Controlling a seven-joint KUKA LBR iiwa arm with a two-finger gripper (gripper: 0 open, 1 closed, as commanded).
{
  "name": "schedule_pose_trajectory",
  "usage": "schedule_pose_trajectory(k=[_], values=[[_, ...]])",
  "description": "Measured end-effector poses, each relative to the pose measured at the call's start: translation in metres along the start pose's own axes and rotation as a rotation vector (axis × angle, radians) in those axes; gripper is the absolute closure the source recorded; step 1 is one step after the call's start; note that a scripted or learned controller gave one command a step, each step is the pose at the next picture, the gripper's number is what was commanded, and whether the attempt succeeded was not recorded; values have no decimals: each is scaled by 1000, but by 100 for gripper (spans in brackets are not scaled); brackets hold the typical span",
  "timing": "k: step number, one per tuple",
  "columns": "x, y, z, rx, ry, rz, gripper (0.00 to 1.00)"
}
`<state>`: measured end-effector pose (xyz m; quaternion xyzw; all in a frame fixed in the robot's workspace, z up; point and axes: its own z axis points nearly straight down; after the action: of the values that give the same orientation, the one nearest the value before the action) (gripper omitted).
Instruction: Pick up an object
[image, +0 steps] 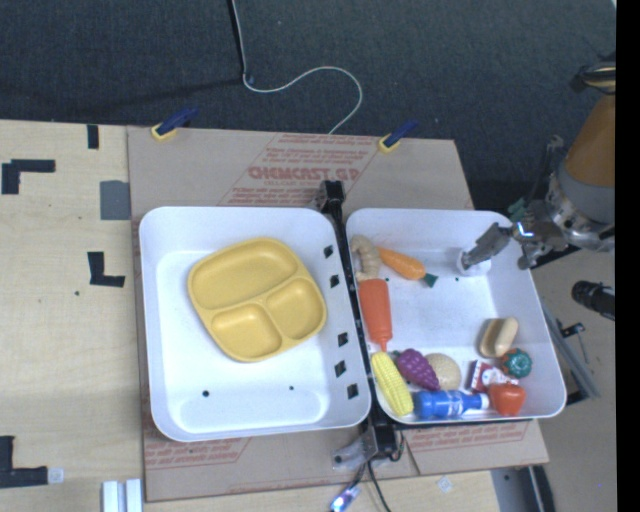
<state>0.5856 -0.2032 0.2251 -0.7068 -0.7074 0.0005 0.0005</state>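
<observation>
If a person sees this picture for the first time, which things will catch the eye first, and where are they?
The yellow divided plate lies alone in the left bin and stands out most. Next comes the heap of toy food along the right bin's left and near sides: a carrot, a corn cob, purple grapes and a blue bottle. The gripper hangs over that bin's far right corner.

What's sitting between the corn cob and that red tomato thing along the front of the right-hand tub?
In the camera view, between the corn cob and the red tomato lies a blue bottle on its side, with purple grapes just behind it.
</observation>
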Motion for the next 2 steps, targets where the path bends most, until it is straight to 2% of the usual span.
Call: schedule_pose_trajectory(k=[1,2], values=[[50,-102,-37,1,3,0,0],[49,-98,-44,1,1,-2,100]])
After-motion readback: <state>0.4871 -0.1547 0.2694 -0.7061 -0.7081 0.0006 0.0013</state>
